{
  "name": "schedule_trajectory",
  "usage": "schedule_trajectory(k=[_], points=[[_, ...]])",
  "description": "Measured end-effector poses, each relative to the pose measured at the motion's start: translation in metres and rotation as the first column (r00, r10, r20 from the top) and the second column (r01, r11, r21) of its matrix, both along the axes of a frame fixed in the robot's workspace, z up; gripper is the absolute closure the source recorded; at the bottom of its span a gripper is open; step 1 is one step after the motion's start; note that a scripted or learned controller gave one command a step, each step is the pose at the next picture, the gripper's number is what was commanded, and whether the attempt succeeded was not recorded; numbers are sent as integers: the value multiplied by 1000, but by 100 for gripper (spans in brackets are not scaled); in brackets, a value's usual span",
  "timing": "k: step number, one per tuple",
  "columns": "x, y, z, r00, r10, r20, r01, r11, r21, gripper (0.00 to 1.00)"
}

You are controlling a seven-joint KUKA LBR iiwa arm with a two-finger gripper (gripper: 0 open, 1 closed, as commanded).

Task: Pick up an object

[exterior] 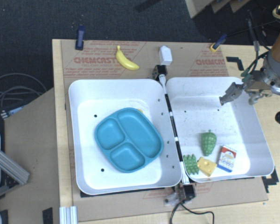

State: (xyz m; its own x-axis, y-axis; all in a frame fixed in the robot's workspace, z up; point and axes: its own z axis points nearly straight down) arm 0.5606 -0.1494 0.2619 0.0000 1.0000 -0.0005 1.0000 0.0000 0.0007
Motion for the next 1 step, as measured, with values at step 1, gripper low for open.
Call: schedule_trajectory(k=[1], points=[[-45, 20, -88, 1000, -1, -3, 1, 1000, 1, 0]])
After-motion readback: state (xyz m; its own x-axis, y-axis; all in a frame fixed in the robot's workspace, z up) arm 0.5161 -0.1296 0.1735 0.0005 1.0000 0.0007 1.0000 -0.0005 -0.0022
